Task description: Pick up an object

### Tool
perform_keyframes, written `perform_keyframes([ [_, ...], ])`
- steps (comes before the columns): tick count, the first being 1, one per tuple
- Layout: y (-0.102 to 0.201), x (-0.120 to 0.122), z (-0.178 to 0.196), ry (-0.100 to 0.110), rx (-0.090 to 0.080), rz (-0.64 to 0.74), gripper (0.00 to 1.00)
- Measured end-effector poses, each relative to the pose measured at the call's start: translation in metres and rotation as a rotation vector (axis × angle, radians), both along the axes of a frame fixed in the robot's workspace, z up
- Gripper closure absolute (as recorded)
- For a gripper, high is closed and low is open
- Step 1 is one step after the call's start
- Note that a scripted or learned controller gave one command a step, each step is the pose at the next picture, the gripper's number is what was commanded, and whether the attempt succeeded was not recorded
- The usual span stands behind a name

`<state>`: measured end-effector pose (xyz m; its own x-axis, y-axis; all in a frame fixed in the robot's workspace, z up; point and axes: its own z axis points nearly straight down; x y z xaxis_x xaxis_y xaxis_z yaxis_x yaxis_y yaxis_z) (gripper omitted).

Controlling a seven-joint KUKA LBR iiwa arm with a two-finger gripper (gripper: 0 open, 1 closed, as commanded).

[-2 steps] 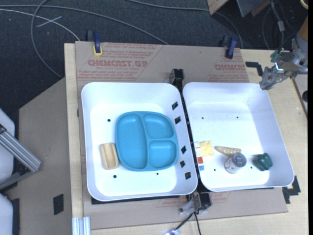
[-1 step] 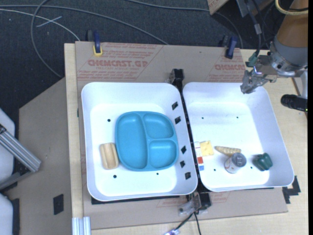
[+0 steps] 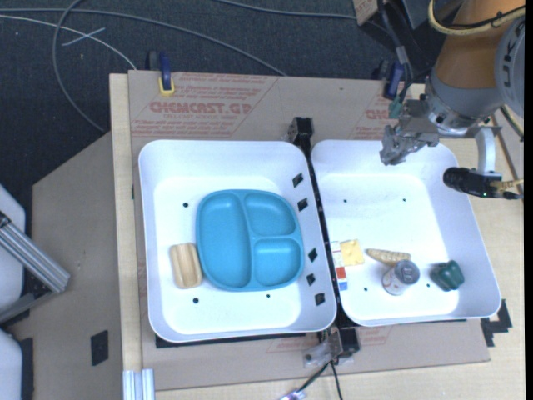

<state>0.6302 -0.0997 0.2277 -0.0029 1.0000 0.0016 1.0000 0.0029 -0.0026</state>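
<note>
My gripper [image 3: 398, 152] hangs over the far edge of the right bin [image 3: 391, 198], well above and away from the objects. Nothing shows between its fingers. Along the near side of the right bin lie a yellow block [image 3: 352, 252], a tan banana-shaped piece [image 3: 387, 256], a grey round capped object [image 3: 401, 275] and a dark green object [image 3: 447, 275]. In the left bin [image 3: 166, 198] sits a blue divided plate [image 3: 248, 239] with a tan bread-like piece [image 3: 186, 265] beside its left edge.
Black clips run down the divider between the two bins [image 3: 305, 223]. A small red and blue tag [image 3: 341, 278] lies at the right bin's near left. Cardboard covers the bench around the bins. A blue clamp [image 3: 166, 72] stands at the far left corner.
</note>
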Motion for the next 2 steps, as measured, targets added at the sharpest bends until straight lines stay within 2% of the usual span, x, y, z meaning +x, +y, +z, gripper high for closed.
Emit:
perform_keyframes([
  [1, 0.046, -0.005, -0.005, 0.0, 0.0, 0.001, 1.0],
  [2, 0.104, -0.01, -0.002, 0.0, 0.001, 0.002, 1.0],
])
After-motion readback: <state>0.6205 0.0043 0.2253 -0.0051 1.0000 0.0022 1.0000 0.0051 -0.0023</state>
